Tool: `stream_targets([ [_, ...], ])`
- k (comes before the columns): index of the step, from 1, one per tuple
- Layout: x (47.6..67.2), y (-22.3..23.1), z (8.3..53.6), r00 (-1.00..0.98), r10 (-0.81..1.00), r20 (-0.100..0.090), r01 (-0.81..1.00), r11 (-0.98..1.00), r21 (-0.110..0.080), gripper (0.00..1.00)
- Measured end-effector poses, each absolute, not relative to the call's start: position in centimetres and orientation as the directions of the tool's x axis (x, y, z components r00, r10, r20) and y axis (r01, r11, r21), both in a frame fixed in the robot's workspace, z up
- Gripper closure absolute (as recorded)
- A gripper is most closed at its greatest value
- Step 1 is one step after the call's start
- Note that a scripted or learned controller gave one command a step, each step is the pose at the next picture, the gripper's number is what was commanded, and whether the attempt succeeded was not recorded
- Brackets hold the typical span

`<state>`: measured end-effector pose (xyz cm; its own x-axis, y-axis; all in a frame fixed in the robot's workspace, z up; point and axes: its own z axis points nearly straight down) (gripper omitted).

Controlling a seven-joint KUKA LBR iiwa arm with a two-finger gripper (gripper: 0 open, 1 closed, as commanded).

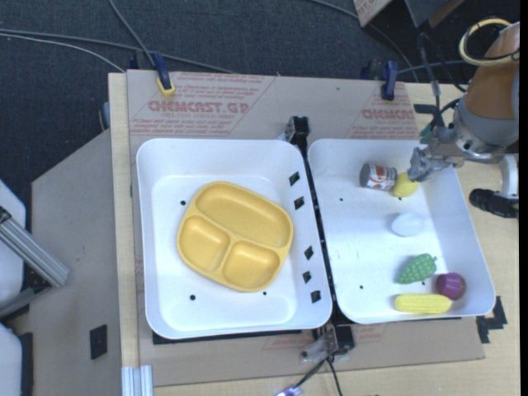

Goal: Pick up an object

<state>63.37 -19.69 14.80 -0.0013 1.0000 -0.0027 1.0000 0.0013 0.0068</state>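
As the gripper (pixel 419 170) hung low over the far end of the right bin (pixel 470 238), it sat just above a small yellow piece (pixel 405 188) lying beside a tipped can (pixel 379 176); whether it was spread or pressed together could not be told. A white lump (pixel 407 224), green toy (pixel 418 268), purple ball (pixel 450 285) and corn cob (pixel 422 304) lay farther down the bin, while a yellow divided tray (pixel 236 236) sat in the left bin (pixel 157 221). Descending there, it risked nudging the can or squeezing the yellow piece aside, since the two lay nearly touching.
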Motion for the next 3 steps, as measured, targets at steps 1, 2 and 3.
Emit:
stream_targets([
  [1,62.7,-19.1,20.2,-0.001,1.0,-0.002,1.0,0.001,0.007,1.0],
  [2,62.8,-19.1,22.8,-0.002,1.0,-0.001,1.0,0.002,0.005,1.0],
  [3,62.6,-13.1,22.1,-0.005,1.0,0.002,1.0,0.005,-0.003,1.0],
])
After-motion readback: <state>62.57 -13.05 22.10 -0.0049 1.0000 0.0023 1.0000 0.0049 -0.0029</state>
